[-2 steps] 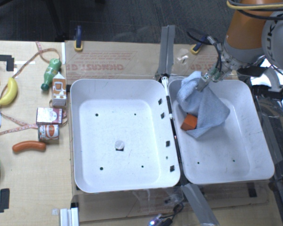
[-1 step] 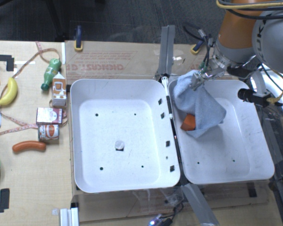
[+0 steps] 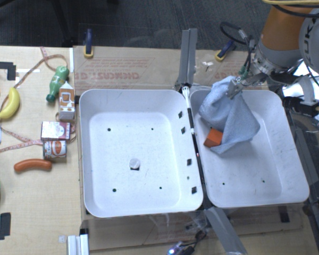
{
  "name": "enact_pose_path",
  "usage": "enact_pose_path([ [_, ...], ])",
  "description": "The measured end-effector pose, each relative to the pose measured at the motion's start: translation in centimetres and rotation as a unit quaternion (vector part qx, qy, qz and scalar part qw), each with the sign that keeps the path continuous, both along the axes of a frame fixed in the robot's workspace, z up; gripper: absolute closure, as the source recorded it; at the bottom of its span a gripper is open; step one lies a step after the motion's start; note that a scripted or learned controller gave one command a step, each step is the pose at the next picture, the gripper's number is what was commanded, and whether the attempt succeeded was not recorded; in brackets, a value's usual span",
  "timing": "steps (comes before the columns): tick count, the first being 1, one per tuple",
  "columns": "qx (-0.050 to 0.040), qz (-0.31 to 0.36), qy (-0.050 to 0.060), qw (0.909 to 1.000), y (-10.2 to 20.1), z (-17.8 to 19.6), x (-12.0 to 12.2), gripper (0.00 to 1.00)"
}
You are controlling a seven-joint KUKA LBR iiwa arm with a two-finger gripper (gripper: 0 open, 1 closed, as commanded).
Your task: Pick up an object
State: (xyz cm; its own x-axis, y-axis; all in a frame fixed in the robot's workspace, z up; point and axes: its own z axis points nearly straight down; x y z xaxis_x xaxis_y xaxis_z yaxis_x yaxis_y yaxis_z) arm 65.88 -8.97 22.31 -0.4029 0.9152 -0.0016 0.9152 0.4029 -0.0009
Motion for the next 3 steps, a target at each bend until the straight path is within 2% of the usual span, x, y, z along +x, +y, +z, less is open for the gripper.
enact_pose_path([
  [1, 0.0007, 0.165, 0.0, 0.9862, 0.3, -3.2, 0.0, 1.0],
  [2, 0.0005, 0.034, 0.0, 0.9994, 2.2, -2.6, -0.4, 1.0],
  [3, -0.0003, -0.122, 0.0, 0.9925, 4.2, -1.2, 0.0, 1.0],
])
